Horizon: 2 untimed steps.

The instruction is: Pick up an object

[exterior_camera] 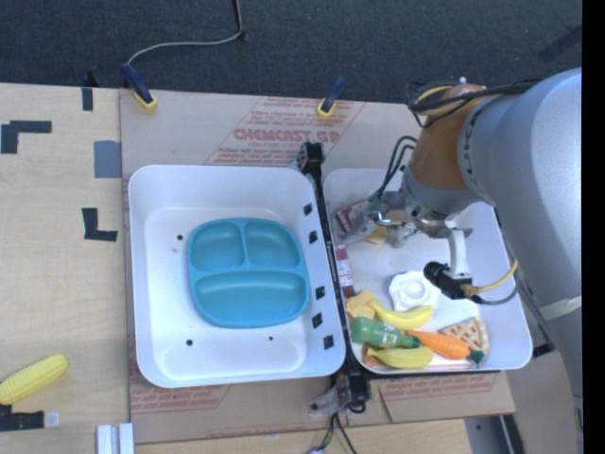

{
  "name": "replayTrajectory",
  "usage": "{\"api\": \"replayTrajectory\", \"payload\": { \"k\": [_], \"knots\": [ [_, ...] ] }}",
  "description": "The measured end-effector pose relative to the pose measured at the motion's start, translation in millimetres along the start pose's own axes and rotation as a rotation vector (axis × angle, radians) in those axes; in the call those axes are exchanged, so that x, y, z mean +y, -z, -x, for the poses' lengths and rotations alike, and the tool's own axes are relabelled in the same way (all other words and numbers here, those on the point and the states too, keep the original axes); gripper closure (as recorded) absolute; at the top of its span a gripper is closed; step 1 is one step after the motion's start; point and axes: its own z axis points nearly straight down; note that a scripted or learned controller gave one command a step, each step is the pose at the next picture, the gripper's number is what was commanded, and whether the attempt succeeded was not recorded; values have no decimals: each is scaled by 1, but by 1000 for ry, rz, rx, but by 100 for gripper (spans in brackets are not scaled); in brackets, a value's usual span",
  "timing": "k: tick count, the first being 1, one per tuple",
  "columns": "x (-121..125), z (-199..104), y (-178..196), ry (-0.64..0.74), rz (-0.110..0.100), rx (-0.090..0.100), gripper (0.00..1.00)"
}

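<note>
The jaws sit low in the far left part of the right bin (510,348), masked by the wrist and cabling; whether they are apart or together cannot be told. A small reddish item (347,218) lies just left of them, its kind unclear. Nearer the camera than the jaws lie a white piece (411,289), banana (406,317) and carrot (440,344). Well left of the jaws, a blue plate (250,270) occupies the left bin (151,187).
</note>
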Motion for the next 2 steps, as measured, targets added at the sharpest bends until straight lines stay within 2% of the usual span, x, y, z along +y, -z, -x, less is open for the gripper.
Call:
{"api": "replayTrajectory", "payload": {
  "k": [1, 2],
  "knots": [
    [49, 1, -1, 0, 0, -1, 0],
    [48, 2, 9, 1, -2, -2, 100]
  ]
}}
